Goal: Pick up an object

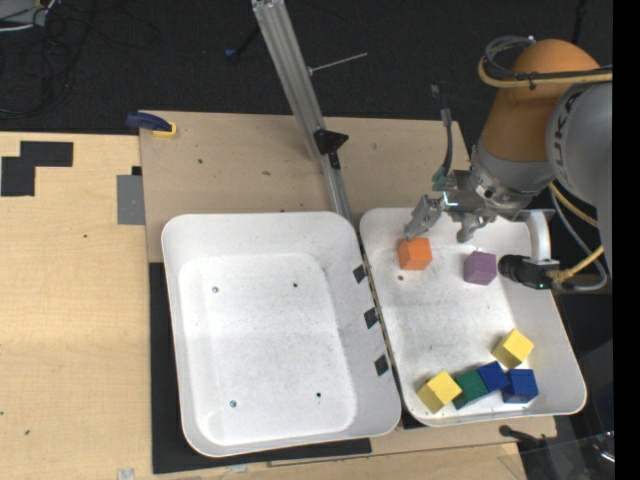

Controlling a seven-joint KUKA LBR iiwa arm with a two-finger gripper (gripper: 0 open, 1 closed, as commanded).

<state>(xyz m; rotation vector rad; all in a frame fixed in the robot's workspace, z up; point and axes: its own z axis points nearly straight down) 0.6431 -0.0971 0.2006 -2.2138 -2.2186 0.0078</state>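
In the right bin an orange cube lies near the far left, with a purple cube to its right. My gripper hangs above the bin's far end, open, one finger just above and behind the orange cube, the other finger behind the purple cube. Nothing sits between the fingers. A cluster lies at the bin's near right: a yellow block, another yellow block, a green block and two blue blocks.
The left bin stands beside the right one, joined by black clips. A slanted aluminium bar rises behind the bins. The grey arm with its orange band comes in from the right.
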